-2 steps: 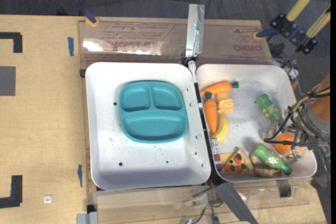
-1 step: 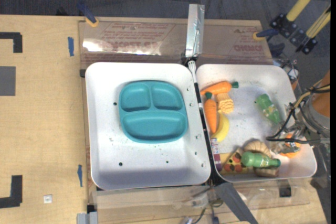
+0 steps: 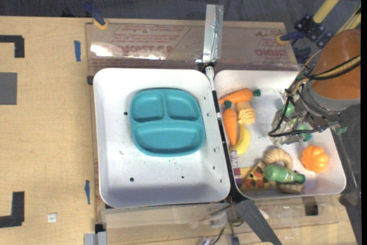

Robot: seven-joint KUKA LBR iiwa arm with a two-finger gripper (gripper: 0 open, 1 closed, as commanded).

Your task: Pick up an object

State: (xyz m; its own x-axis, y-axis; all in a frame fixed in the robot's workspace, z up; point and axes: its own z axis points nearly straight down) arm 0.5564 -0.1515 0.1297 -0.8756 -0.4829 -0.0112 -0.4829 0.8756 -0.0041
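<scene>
The left white bin [image 3: 109,175] rests on my worktop [image 3: 46,123] and contains a teal divided plate [image 3: 167,121], lying flat near the bin's centre. A strip of silver tape [image 3: 213,31] runs along the junction behind the two bins. Black corner marks [image 3: 14,46] are printed on the worktop's left side.

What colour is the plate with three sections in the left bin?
The divided plastic plate is teal blue, seen best in the overhead camera view.
</scene>
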